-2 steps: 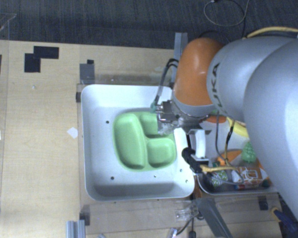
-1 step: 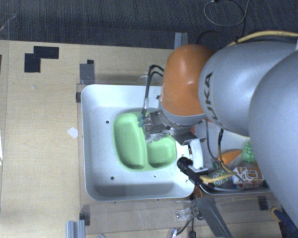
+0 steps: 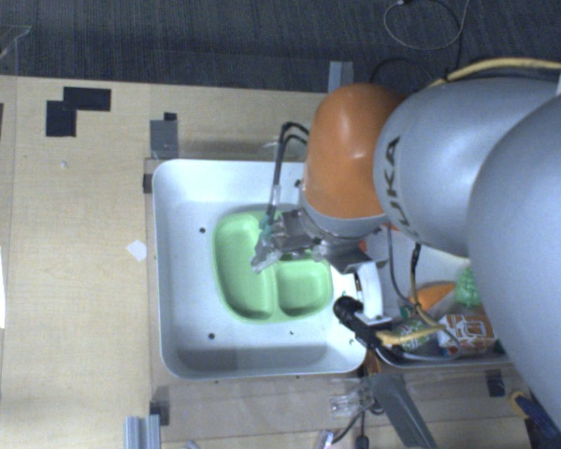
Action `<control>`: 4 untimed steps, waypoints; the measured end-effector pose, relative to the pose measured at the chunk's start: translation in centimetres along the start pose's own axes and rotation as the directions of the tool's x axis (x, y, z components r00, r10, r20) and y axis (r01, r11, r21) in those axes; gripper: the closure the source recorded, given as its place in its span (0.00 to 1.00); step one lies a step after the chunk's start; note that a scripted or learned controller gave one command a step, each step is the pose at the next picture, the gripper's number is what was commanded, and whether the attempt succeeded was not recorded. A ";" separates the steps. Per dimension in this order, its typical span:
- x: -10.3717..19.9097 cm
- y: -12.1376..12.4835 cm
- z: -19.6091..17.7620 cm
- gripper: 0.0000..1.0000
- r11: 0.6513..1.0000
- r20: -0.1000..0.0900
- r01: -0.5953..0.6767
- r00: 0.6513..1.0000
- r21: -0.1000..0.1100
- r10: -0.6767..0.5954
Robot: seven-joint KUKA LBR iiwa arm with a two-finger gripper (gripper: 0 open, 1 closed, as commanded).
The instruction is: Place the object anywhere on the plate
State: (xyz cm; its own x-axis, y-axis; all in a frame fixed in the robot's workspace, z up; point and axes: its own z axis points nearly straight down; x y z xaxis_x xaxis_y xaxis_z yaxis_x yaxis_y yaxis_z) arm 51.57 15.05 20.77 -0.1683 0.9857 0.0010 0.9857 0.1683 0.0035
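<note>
Tool (image 3: 266, 251) hangs low over the green plate (image 3: 248, 279) in the left bin (image 3: 182, 251); its grip and the object cannot be made out. Judged step: placing; next, release and lift.

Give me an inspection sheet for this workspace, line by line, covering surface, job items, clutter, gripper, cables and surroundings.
Surface: light wooden bench bearing a white bin.
Job's things: green divided plate lies in the white bin; object to place not identifiable.
Clutter: mixed items by the arm, partly hidden.
Grippers: gripper over the plate; finger state unclear.
Cables: black cable looped on the floor.
Surroundings: dark carpet.
</note>
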 end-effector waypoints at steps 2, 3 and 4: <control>-0.5 -2.9 -1.9 1.00 0.998 0.000 0.059 0.998 0.000 -0.059; -0.6 -2.9 -1.9 0.00 0.998 0.000 0.058 0.998 0.000 -0.058; -0.6 -2.8 -2.9 1.00 0.998 0.000 0.059 0.998 -0.003 -0.059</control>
State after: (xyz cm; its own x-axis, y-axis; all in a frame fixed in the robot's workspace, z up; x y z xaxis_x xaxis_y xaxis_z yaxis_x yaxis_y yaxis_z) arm 48.92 14.01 23.70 -0.2259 0.9742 0.0012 0.9741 0.2259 0.0065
